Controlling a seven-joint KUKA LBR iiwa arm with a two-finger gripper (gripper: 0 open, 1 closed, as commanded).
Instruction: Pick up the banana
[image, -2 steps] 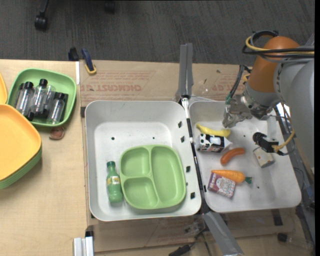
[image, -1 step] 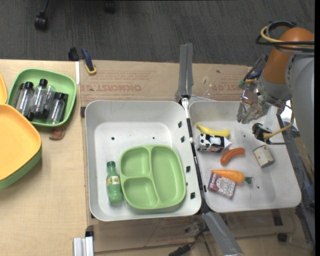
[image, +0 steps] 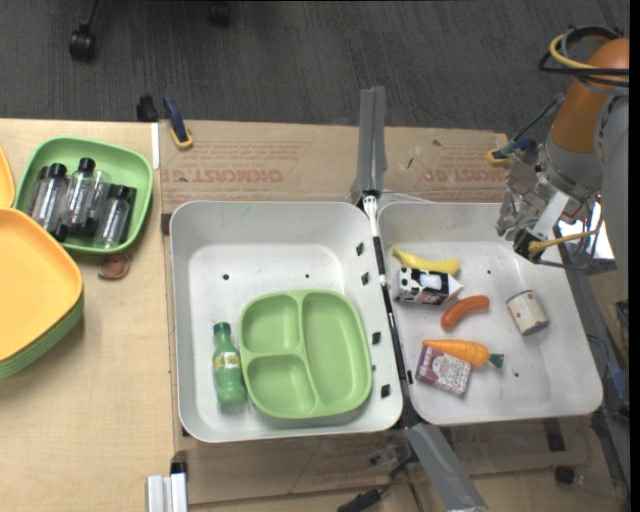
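The gripper (image: 528, 232) hangs over the right bin's (image: 560, 400) rim at two o'clock; whether its jaws are apart or together cannot be told. The banana (image: 427, 262) lies in that bin at ten o'clock, touching a small black-and-white carton (image: 422, 286). Near the middle lie a sausage (image: 465, 311), a carrot (image: 460, 351) and a can (image: 526, 311)
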